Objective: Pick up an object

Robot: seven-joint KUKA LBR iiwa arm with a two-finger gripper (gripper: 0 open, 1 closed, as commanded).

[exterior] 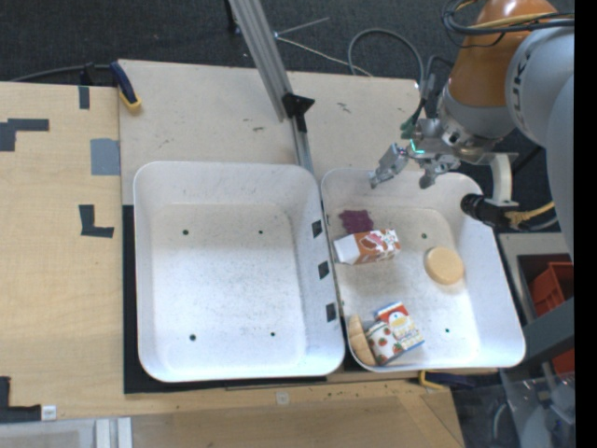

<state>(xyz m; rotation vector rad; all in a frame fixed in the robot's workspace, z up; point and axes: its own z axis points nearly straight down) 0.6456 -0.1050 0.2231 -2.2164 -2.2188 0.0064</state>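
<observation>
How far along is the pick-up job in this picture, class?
Done: nothing lifted; the tan disc, purple item and two small cartons lie in the right bin. In hand: the open gripper hangs above the bin's far rim. Left: descend, grasp, lift.

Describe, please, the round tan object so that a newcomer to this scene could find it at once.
Start at the right-hand shallow white bin, the one below the gripper. Toward its right side lies a flat round tan disc, apart from the other items. It is the only plain, circular piece there: the red-and-white printed carton to its left and the red-and-white printed box nearer the front are angular and patterned.
</observation>
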